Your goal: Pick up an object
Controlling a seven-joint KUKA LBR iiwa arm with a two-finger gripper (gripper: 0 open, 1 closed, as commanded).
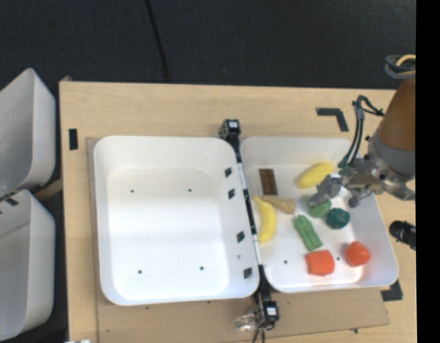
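- The gripper (333, 191) hangs low over the right bin (291, 281), toward its far right part, with the arm's orange band (402, 120) above it at the bench's right edge.
- Whether the tool stands apart or together I cannot tell; grey metal blurs there, and nothing clearly sits between its tips.
- Nearest things: a small green piece (320, 208) directly under the tool, a dark teal round piece (338, 218) just beside it, and the yellow corn cob (316, 173) toward the far wall.
- Further along the bin lie a green cucumber-like piece (307, 232), a banana (266, 220) by the left wall, a brown block (268, 181), an orange block (320, 263) and a red round piece (357, 254) near the front right corner.
- Judgement: the green piece is the likely target; descending straight and centred should keep the teal neighbour from being nudged.
- Close only once both tips bracket one item, then lift slowly to check the hold.
- The left bin (163, 148) plays no part in this step.
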